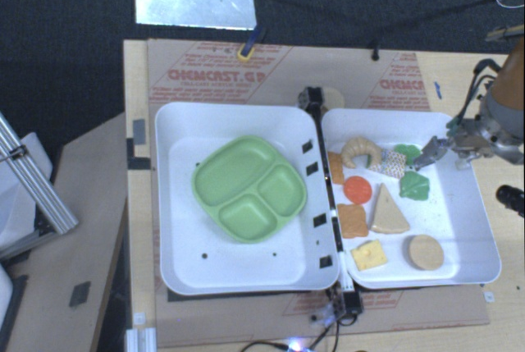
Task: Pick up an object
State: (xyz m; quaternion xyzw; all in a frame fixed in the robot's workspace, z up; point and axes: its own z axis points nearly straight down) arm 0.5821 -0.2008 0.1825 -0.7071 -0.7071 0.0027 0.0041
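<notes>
From above, the pincer (426, 153) hangs at the frame's right over the right bin (472, 203), its tips low beside a green leafy toy (414, 185), seemingly lined up to grasp it. I cannot tell how wide it stands. The green divided plate (248, 188) lies in the left bin (176, 203).

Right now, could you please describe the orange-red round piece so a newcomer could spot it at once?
Look in the right bin, the one full of toy food, on its side nearest the divider. The orange-red disc lies just below the tan croissant and above the orange square. It is the only round, red-toned piece; the other round one, the beige disc, is pale.
</notes>
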